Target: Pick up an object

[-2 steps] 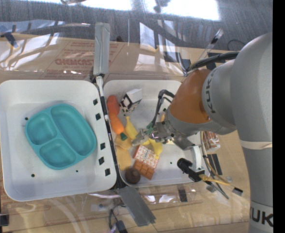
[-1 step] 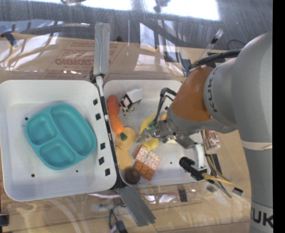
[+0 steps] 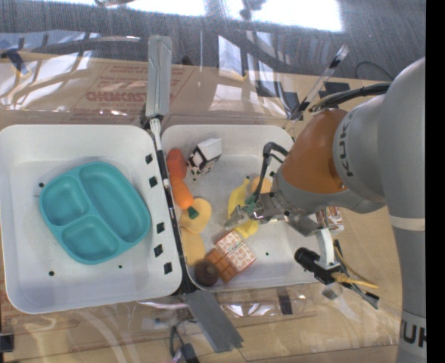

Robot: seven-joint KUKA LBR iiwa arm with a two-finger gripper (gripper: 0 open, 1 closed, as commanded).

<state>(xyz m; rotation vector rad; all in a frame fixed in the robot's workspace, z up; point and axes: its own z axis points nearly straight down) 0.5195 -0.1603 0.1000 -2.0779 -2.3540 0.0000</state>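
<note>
Two bins: the left bin [image 3: 18,203] holds a teal plate [image 3: 94,212]; the right bin [image 3: 230,144] holds a carrot [image 3: 180,184], carton [image 3: 205,156], box [image 3: 234,251] and banana [image 3: 241,199]. Above the banana, the gripper [image 3: 247,212] is largely hidden by the arm [image 3: 336,161].

Two white bins [image 3: 26,278], one teal plate [image 3: 94,212]

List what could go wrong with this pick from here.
1. The gripper sits over the yellow banana, whose curved skin may slip out.
2. The small box lies close below and could get knocked.
3. The carrot and other toys crowd the right bin, so the fingers may snag a neighbour.
</note>
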